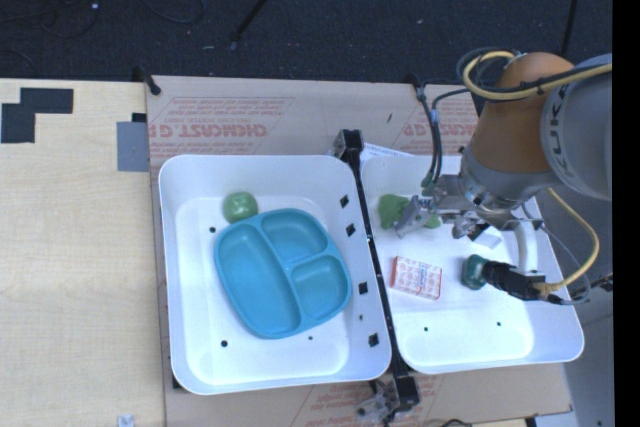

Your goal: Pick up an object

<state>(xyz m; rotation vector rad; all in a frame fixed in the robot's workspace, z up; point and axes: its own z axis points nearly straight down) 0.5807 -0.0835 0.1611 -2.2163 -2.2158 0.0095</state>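
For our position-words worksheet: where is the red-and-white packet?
In the camera view, the red-and-white packet lies in the right bin, near the divider, below the green object.

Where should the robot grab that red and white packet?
Probably from straight above, pinching across its narrower width. The red and white packet lies flat on the floor of the right bin, with nothing touching its edges.
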